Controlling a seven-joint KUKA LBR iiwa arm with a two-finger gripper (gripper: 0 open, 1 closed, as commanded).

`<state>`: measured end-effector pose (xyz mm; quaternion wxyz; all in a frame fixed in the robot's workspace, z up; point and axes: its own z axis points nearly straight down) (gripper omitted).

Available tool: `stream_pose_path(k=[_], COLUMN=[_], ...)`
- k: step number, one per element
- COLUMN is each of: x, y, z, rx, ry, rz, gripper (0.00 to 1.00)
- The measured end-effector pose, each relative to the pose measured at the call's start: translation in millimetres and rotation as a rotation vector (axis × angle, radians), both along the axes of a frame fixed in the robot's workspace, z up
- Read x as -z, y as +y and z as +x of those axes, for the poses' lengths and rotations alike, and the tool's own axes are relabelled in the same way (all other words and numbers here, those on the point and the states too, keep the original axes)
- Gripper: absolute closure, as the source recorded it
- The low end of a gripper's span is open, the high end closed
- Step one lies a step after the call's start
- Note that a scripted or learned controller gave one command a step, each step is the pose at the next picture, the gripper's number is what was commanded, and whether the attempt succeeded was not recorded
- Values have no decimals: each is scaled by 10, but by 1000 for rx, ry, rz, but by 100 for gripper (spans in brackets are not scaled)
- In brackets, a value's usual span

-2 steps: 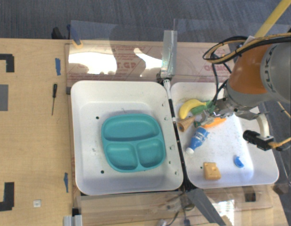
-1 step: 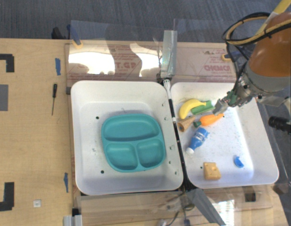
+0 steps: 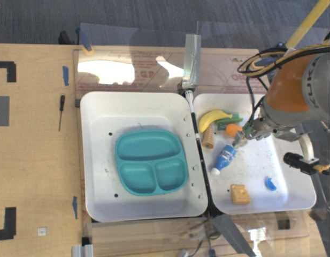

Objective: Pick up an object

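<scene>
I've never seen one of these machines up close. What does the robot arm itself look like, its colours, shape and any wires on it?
The arm is thick and rounded, grey, with a broad orange band above the wrist. Black and yellow cables loop beside that band. Below it a grey wrist narrows to a small metallic gripper. A black-tipped part sticks out sideways beneath the wrist.

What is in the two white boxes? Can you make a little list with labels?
left bin: a teal divided plate, lying flat
right bin: a yellow banana, an orange carrot toy, a tan cork-like piece, a blue and white tube, a tan block, a small blue piece
gripper: low over the right bin, beside the carrot toy and above the tube
held: nothing seen between the fingers
</scene>
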<state>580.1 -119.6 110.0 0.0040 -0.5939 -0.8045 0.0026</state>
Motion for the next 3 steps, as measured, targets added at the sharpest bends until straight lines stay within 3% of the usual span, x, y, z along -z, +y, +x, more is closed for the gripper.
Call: stream_pose_path(k=[1,2,3], x=[214,217,222], y=[108,186,2], z=[-560,-66,428], rx=[39,332,-42], ry=[-18,-18,-18], rz=[-1,-2,-2], gripper=[0,0,0])
